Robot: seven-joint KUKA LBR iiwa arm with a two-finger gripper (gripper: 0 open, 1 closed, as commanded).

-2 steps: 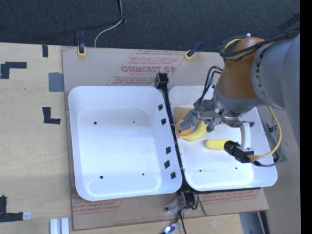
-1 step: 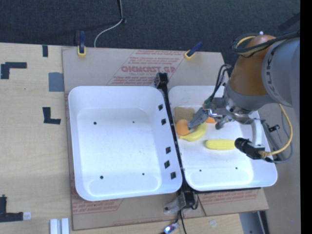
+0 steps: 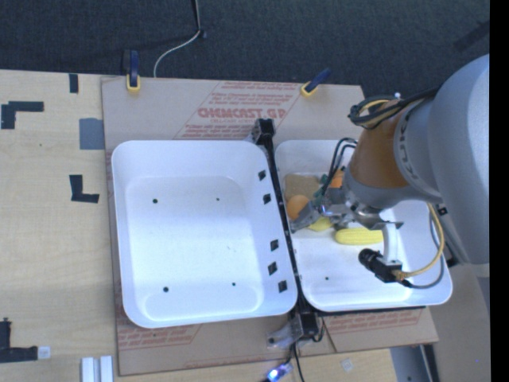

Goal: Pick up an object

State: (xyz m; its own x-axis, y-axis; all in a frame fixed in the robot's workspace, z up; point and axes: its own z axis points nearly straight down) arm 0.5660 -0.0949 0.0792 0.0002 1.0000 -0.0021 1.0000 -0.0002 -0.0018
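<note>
Camera view has the end effector point(image 3: 320, 211) low in the right bin point(image 3: 350, 293), can't tell its state. Orange ball point(image 3: 297, 206) beside it looks light and slippery; yellow corn-like piece point(image 3: 358, 235) seems easier, grabbed mid-length.

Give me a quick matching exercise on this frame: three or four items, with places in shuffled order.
Items:
1. small round orange ball
2. yellow corn-shaped object
3. left shallow white bin
4. thin white cable

Places:
A. on the dark floor beyond the bench's far edge
B. in the right shallow white bin, close to the divider between the bins
C. beside the right bin, on the side away from the arm
D. in the right bin, just beneath the arm's wrist

Pairs: 1-B, 2-D, 3-C, 4-A
</note>
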